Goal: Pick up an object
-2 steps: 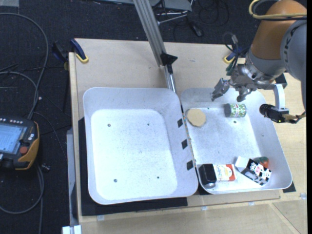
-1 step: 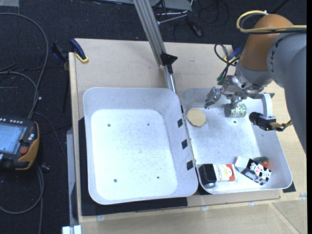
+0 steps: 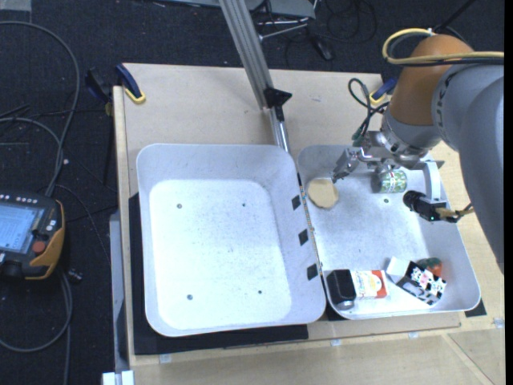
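My gripper [image 3: 362, 160] hangs over the back of the right bin [image 3: 377, 223], below the orange band of the arm. A tan round object [image 3: 322, 192] lies just left of and below it, near the bin's left wall. Close under the gripper's right side lies a small green and white can [image 3: 393, 182]. Whether the gripper touches either one is hidden by the wrist. Along the bin's front edge lie a black block [image 3: 341, 287], an orange and white box [image 3: 370, 283] and a black, white and red patterned item [image 3: 421, 277].
The left bin [image 3: 216, 239] sits beside the right one, their walls meeting at a ridge with black clips [image 3: 304, 235]. A slanted metal pole [image 3: 252, 46] crosses the back of the bench. A black cable fitting [image 3: 429, 207] hangs right of the can.
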### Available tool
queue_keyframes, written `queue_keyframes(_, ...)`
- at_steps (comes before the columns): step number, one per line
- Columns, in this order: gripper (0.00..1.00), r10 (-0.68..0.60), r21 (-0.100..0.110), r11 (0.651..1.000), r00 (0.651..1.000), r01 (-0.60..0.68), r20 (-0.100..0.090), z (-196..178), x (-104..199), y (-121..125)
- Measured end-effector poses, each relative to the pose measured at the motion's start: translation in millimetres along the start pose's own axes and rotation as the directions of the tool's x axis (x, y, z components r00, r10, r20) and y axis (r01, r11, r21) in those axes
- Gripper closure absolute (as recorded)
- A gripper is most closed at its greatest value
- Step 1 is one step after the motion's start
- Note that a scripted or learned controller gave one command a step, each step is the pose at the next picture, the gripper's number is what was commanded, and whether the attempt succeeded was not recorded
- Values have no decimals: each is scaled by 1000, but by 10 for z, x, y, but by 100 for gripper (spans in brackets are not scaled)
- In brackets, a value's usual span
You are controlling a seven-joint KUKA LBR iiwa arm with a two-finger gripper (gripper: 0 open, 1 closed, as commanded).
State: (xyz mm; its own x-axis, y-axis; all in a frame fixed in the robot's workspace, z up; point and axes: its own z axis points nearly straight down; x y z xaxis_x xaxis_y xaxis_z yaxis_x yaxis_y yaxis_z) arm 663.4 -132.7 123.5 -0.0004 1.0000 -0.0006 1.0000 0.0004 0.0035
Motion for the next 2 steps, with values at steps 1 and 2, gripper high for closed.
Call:
queue_keyframes(1, 0, 0, 3, 1000, 1000, 0, 0, 353, 1, 1)
queue_keyframes(2, 100, 0, -1, 1000, 1000, 0, 1, 226, -1, 13)
